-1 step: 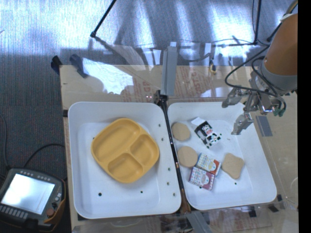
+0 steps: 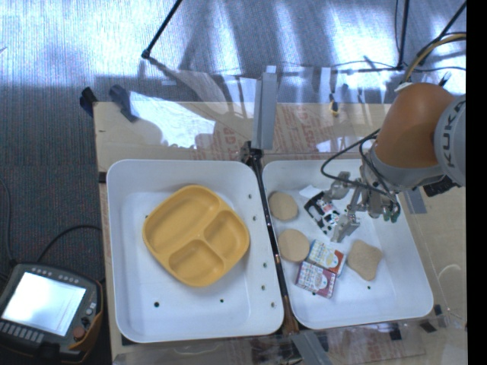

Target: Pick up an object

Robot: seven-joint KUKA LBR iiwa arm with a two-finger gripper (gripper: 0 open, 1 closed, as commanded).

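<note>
Gripper [image 2: 344, 220] low in the right bin [image 2: 415, 295], finger state cannot be told; nearest item, black-and-white packet [image 2: 326, 214], lies just to its left, small red-pink box [image 2: 326, 255] just below.

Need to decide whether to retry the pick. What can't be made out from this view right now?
- End effector, camera view: too small and cluttered to tell its finger state or whether it holds anything.
- Black-and-white item: partly covered by the end effector, identity unclear.
- Two small packets: print too small to read.
</note>
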